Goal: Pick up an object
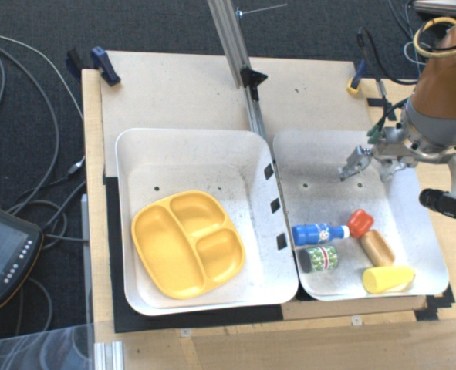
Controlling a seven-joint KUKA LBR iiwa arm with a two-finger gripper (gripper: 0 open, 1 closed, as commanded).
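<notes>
Right bin, front end: a small cluster of objects sits on the speckled white floor of the right bin (320,156), all near its front rim.
Blue bottle: a blue bottle (319,233) with a white cap lies on its side, long axis running left to right, cap end pointing right toward the red piece.
Red piece: a small red rounded item (360,223) sits just at the bottle's cap end; what it is I cannot tell.
Green can: a short dark green can (319,258) lies on its side just in front of the bottle.
Brown item: a smooth tan-brown cylinder (376,247), bread-like in colour, lies slanted from the red piece toward the front.
Yellow block: a matte yellow rounded block (388,278) rests by the front rim, just beside the brown item.
Gripper: the gripper (370,160) hangs over the rear half of the right bin, well apart from the cluster; its fingers look spread and nothing is between them.
Open room: the rear and middle floor of the right bin is bare.
Left bin: the left bin (181,149) carries a glossy yellow divided plate (187,243) with three compartments toward its front left.
Bench: a pale wooden board (173,91) lies behind both bins.
</notes>
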